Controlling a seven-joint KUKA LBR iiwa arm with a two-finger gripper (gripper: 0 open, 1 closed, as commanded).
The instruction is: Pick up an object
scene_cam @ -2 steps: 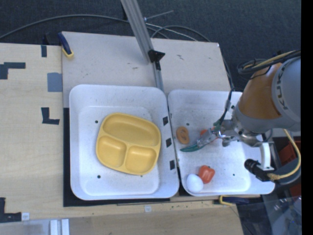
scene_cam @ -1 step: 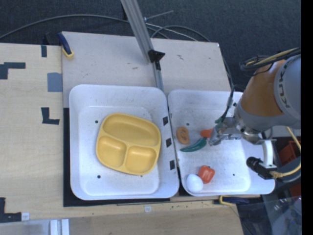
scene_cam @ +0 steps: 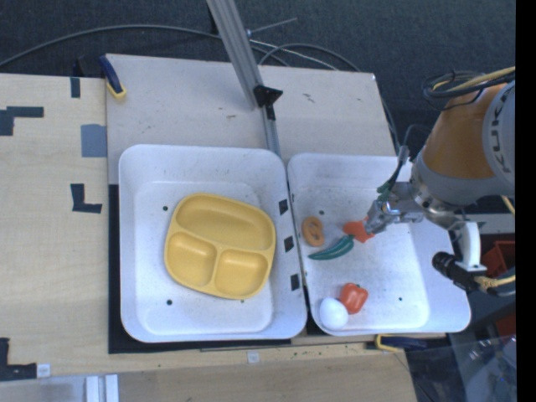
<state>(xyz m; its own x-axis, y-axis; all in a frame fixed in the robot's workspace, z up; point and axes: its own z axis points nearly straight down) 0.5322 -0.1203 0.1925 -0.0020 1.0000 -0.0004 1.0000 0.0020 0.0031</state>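
I am watching the grey and orange arm reaching in from the right edge of the frame, its gripper hanging low over the right bin, right of centre. The fingertips are sitting at a small red-orange piece beside the tip of a green chili pepper, and from this angle I cannot tell whether the gripper is released, clenched or grasping that piece. The pepper is lying curved near the middle of the right bin, with a small brown round item just to its left, close to the wall where the two bins are meeting. Toward the bin's lower edge a red bell pepper toy is touching a white egg, both well apart from the gripper. The left bin, in the centre left of the frame, is holding a yellow divided plate with three compartments. A grey metal pole is slanting down from the top of the frame to the upper junction of the bins, and black cables are trailing across the dark floor at the top.
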